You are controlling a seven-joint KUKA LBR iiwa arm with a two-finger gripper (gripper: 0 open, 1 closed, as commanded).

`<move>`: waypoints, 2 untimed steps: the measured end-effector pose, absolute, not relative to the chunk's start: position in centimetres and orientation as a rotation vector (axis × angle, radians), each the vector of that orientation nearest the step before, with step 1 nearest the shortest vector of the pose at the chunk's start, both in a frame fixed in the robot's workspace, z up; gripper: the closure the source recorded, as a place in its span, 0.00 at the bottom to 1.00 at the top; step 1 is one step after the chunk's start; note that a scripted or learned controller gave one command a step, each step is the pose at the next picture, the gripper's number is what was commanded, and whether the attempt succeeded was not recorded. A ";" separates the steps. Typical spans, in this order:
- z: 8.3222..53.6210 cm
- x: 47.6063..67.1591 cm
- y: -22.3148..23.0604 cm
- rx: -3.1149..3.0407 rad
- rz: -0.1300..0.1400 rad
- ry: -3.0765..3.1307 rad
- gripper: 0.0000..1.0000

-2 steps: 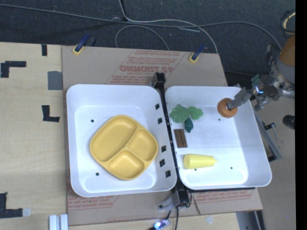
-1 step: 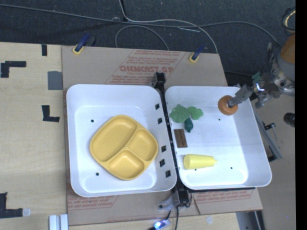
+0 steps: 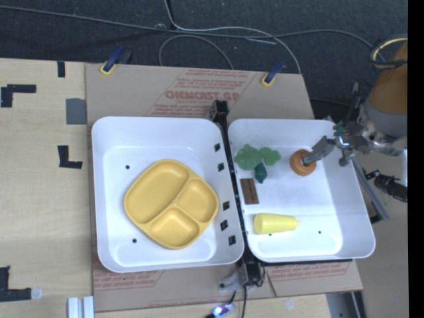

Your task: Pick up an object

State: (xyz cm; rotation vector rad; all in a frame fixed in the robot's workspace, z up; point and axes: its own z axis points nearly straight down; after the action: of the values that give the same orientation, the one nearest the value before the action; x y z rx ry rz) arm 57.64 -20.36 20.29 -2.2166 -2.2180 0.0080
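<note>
You'll find the round orange ball touching the grey two-finger gripper in the right white bin; I cannot tell its grip state.

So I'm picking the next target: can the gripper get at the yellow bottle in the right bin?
Probably yes. The yellow bottle lies alone near the right bin's front wall, nothing on it. The gripper sits by the orange object, bare floor between.

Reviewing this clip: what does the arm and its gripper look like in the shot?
The arm comes in at the right edge: an orange band above a grey wrist section, with a yellowish cable loop at the top. The gripper is grey metal with a small teal spot near its base and slim dark-grey fingers.
</note>
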 end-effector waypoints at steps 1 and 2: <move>13.9 57.3 -19.7 -2.215 0.008 -2.218 0.00; 8.9 57.4 -19.7 -2.224 -0.001 -2.223 0.00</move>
State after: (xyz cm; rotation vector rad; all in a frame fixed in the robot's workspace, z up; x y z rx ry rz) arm 57.41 -19.67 8.92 -2.2244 -2.2233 -0.0007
